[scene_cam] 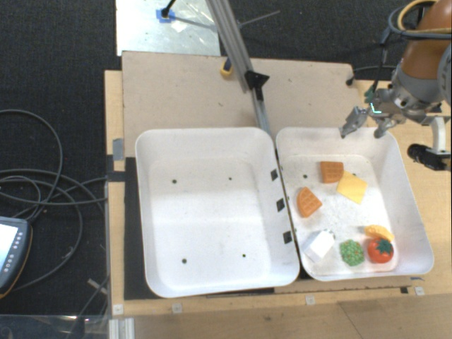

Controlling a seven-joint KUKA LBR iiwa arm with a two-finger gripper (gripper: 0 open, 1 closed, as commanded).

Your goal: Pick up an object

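Camera view first: we are seeing the gripper (367, 126) hanging over the far rim of the right bin (417, 210), near its upper right corner, with the grey arm (424, 69) and its orange band coming in from the right. We are reading the two fingers (351, 124) as spread wide apart, with nothing sitting between them. All the pickable things are lying on the right bin's floor, apart from the claw. We are noting an orange-brown square block (331, 171) nearest the gripper, a yellow wedge (352, 187) just beside it to the right, and an orange waffle-like piece (308, 202) a little nearer the camera on the left side. Toward the near edge we are seeing a white block (320, 245), a green bumpy item (351, 252), a red tomato-like item (381, 251) touching or almost touching it, and a small yellow-orange piece (378, 231) just behind the tomato. The left bin (152, 210) is sitting side by side with the right one, the rims meeting in the middle with small black tabs along the seam. A grey pole (233, 34) is slanting down from the top toward the bins' shared far corner. Black cables (42, 182) are looping on the floor at left.
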